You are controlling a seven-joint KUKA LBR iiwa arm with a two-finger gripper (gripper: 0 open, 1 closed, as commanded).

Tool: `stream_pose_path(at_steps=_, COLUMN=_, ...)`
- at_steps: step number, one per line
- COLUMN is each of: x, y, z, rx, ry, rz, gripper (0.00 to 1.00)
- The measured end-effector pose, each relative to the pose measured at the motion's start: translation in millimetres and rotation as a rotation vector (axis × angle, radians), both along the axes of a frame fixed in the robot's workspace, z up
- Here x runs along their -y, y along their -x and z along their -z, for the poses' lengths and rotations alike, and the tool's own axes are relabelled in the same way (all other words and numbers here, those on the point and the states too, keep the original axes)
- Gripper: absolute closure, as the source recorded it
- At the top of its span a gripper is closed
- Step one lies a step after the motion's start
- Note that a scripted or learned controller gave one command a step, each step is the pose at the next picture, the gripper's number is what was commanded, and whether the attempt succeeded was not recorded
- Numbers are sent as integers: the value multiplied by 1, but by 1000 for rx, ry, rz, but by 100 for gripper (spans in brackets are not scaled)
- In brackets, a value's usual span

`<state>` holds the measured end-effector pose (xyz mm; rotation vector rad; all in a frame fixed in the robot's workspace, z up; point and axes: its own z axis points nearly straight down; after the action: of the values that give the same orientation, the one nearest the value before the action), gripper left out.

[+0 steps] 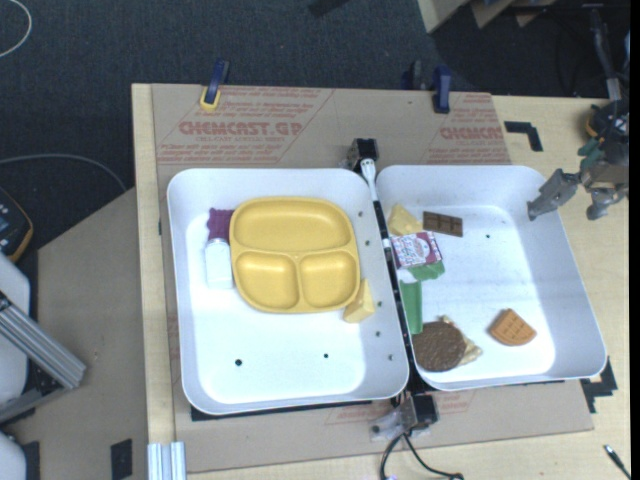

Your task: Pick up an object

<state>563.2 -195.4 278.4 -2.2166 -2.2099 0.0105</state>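
Observation:
My gripper (575,200) hangs at the right bin's (560,298) upper right rim, open, nothing between its fingers. In that bin lie a pale yellow wedge (402,220), a brown chocolate bar (442,225), a pink-and-white packet (417,251) on a green strip (411,303), a round brown cookie (439,346) and an orange cracker (511,328). All of them lie left of and below the gripper, apart from it. The chocolate bar is the nearest.
The left bin (270,368) holds a yellow divided plate (295,253), a purple item (219,222), a small white bottle (217,264) and a yellow wedge (360,306) by the dividing rim. Clamps (211,88) stand at the board's far edge. Cables (405,438) lie near the front.

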Motion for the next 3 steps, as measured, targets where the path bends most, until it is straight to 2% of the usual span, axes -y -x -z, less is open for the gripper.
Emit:
stream_pose_path(at_steps=1, x=0, y=-2, z=-6, rx=12, ry=3, rz=-3, gripper=0)
stream_pose_path(at_steps=2, x=-9, y=5, z=48, rx=6, ry=0, rz=-3, gripper=0)
stream_pose_path(at_steps=3, x=-5, y=7, z=92, rx=6, ry=1, rz=-3, gripper=0)
